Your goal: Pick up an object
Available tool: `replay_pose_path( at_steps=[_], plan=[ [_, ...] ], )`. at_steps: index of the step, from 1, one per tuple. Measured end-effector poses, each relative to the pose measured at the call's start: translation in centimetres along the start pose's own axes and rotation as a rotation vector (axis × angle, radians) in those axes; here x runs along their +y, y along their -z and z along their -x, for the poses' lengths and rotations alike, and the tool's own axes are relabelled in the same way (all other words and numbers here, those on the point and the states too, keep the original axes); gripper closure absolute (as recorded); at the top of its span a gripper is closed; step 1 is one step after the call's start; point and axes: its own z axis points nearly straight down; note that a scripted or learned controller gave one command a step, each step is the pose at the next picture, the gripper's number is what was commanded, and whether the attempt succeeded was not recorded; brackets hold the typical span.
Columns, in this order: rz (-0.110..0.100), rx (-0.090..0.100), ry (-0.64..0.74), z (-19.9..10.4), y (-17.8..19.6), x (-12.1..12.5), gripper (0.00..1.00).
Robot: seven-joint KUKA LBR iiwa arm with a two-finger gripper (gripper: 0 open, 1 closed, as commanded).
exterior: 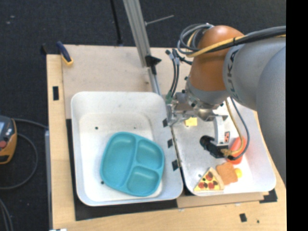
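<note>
Over the right bin [192, 160] the arm's pincer [191, 112] hangs low, close to the wall between the two bins, and from where I stand I cannot tell whether it is spread or pressed together. Just beside it a small yellow block [191, 122] lies on the bin floor. Toward the front edge, a toy pizza slice [210, 181] and a tan piece [227, 173] sit touching. Left bin [86, 105]: one teal divided plate [133, 163], lying flat.

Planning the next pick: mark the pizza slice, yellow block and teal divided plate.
pizza slice [210, 181], camera view, middle of its topped face.
yellow block [191, 122], camera view, its top face.
teal divided plate [122, 153], camera view, floor of its largest compartment.
</note>
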Motion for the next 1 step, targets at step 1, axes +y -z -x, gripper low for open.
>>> replay_pose_path(
  at_steps=[1],
  plan=[
    [0.002,0.001,0.002,-5.42,1.44,-1.27,1.0]
  ],
)
